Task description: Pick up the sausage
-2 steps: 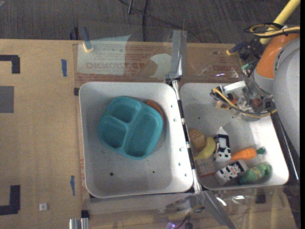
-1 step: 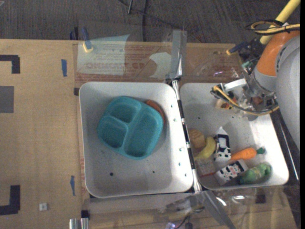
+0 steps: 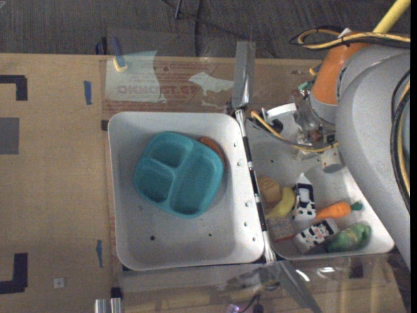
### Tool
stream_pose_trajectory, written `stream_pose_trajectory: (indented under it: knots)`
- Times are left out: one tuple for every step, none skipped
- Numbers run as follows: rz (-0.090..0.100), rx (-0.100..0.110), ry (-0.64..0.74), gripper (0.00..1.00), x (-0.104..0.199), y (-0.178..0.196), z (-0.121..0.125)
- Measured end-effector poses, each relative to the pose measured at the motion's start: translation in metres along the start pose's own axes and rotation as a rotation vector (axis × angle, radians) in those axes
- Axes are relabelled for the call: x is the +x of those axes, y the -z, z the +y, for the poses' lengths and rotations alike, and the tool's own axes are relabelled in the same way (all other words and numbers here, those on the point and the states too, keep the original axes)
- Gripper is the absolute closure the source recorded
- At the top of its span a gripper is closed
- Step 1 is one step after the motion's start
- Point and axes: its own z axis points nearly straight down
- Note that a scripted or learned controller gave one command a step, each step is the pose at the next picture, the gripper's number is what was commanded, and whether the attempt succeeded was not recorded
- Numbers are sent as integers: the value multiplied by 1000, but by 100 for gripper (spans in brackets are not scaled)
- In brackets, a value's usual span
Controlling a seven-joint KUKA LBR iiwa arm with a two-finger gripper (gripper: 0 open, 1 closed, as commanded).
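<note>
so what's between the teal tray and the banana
In the camera view, the left bin's right wall and the divider between the bins lie between the teal tray and the banana.

Two white bins sit side by side: the left bin point(image 3: 130, 233) and the right bin point(image 3: 287, 168). The left one has one teal tray point(image 3: 177, 173) with three compartments, and one orange-brown item point(image 3: 215, 147) peeking from behind it. The right one has one banana point(image 3: 283, 203), one carrot point(image 3: 333, 210), one green toy point(image 3: 350, 237), two black-and-white cartons point(image 3: 303, 202) point(image 3: 317, 234) and one tan lump point(image 3: 268, 188).
</note>
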Motion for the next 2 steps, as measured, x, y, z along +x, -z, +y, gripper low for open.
stream_pose_trajectory:
  knots:
    - [-5,0,-2,0,-2,-1,1]
    - [-10,1,-2,0,-9,-2,49]
